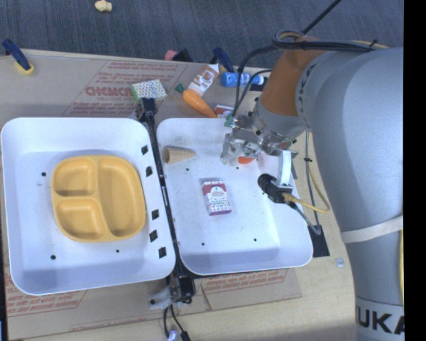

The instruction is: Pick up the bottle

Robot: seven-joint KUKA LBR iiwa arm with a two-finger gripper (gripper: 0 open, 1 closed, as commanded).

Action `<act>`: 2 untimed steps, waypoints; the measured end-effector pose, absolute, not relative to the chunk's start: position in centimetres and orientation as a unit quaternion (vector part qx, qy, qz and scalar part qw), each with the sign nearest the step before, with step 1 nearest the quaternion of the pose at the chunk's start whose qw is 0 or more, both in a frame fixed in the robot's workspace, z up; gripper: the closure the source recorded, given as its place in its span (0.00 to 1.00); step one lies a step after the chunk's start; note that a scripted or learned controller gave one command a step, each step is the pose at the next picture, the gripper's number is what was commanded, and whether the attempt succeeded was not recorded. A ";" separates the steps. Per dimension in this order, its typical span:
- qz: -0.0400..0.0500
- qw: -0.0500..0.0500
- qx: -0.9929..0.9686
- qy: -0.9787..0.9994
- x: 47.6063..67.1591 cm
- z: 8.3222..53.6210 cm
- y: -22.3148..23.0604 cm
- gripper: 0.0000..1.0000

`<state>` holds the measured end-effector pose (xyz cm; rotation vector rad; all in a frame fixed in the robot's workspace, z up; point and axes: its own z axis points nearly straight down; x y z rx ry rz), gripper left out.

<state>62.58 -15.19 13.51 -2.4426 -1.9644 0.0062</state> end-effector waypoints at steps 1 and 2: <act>0.001 0.002 -0.690 -0.724 54.3 23.7 -16.7 1.00; 0.001 0.003 -0.688 -0.726 47.6 17.4 -15.9 1.00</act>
